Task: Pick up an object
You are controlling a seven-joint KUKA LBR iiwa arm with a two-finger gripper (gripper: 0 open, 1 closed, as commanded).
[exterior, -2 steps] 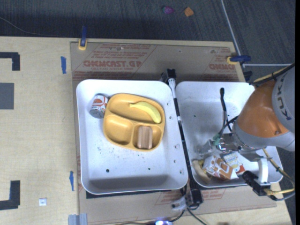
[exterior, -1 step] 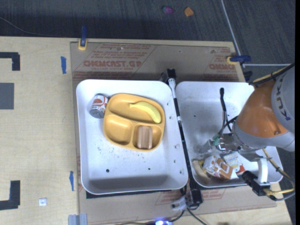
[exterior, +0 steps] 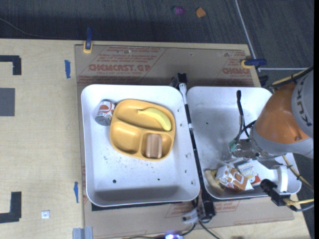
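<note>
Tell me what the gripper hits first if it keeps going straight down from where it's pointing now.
Most likely the crumpled snack packet in the right bin: the gripper sits just above it, pointing down into that bin's near corner. Depth is hard to judge from this slanted view, so it may already be touching.

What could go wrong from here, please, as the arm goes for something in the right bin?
1. The packet lies crumpled against the right bin's near wall, so the gripper may slip off it or strike the wall.
2. The arm's bulk covers part of that bin from the camera, so a failed grasp might go unseen.
3. A black cable hangs beside the wrist and might snag.
</note>
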